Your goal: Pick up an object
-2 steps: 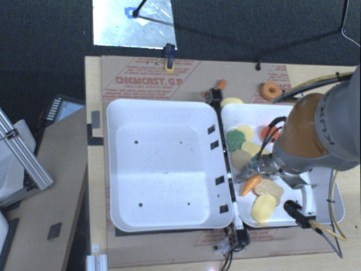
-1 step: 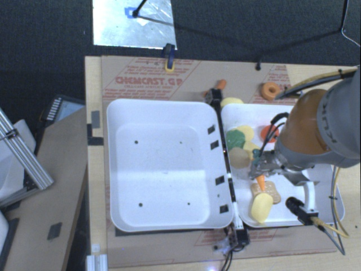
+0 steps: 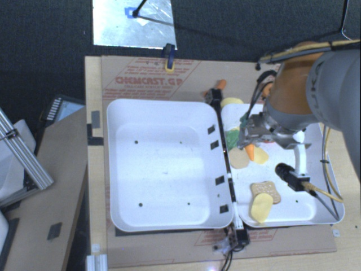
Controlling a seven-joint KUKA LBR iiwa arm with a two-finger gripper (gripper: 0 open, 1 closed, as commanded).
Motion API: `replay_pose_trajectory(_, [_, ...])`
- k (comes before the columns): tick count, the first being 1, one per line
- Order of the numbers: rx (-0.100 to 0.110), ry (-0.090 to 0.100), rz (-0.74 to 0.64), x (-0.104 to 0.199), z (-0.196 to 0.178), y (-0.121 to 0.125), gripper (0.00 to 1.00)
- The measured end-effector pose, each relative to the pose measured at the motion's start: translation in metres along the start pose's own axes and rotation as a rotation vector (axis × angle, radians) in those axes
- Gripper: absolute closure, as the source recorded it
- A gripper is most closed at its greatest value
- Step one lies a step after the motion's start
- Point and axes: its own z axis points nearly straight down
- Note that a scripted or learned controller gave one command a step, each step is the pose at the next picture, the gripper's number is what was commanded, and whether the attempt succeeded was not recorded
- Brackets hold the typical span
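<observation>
A: Here's the bench from above, two white bins side by side. The left bin (image 3: 163, 162) sits bare and white, and all the action is over in the right bin (image 3: 299, 210).

B: And there's the arm (image 3: 316, 89), grey with that orange band, reaching in from the right and hanging over the upper half of the right bin.

A: The gripper (image 3: 248, 135) is low, near the bin's left wall, right above a cluster of toy food. Can you read it?

B: No. The wrist blocks it, so I cannot tell whether it is apart, together or clamped on anything.

A: Fair. Just beside it there's an orange carrot-like piece (image 3: 250, 149), touching a yellow piece (image 3: 260, 156), with a green item (image 3: 233, 135) to their left against the wall.

B: Below those lies a pale tan round slice (image 3: 240, 159). Further toward the front, a brown cracker (image 3: 266, 190) overlaps a yellow oval (image 3: 260, 208).

A: And at the bin's back edge, a pale yellow lump (image 3: 231, 102), partly tucked behind the arm's cabling.

B: A black cylinder on a cable (image 3: 290, 177) hangs off the wrist, over the bin floor.

A: Everything pickable is resting in the right bin, nothing visibly lifted.
</observation>
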Motion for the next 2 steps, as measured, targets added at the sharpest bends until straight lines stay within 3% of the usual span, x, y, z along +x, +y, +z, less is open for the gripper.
replay_pose_trajectory(1, [0.009,0.000,0.003,0.033,0.006,0.020,1.00])
replay_pose_trajectory(2, [0.003,0.003,-0.001,0.122,-0.098,0.010,1.00])
